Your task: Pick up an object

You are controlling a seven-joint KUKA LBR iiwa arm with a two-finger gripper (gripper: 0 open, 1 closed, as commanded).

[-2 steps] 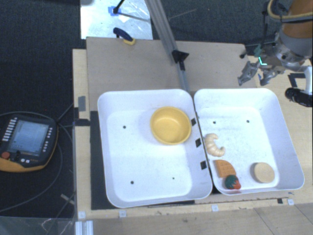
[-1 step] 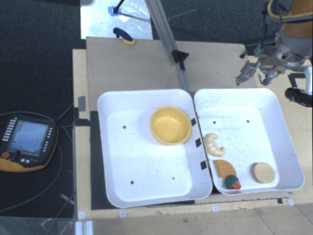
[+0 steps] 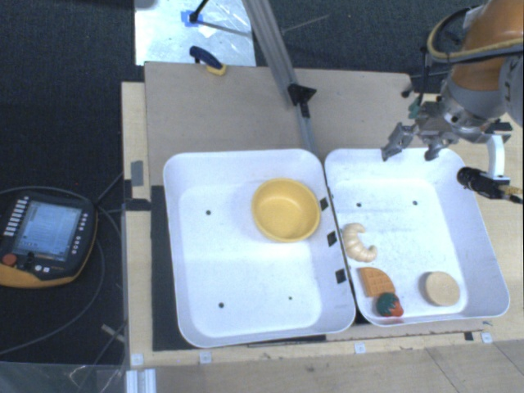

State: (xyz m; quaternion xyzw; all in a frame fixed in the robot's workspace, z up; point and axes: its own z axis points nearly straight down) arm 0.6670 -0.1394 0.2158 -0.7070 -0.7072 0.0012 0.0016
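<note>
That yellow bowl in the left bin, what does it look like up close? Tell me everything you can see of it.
The yellow bowl is round and shallow-sided, in a matte plastic-looking yellow, with a paler rim and nothing visible inside. It stands upright, open side up, on the floor of the left bin, near that bin's upper right corner. It stands alone, apart from the gripper.

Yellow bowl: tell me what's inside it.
The yellow bowl in the left bin looks empty; its whole inside shows. The patch of bin floor under it is covered.
</note>
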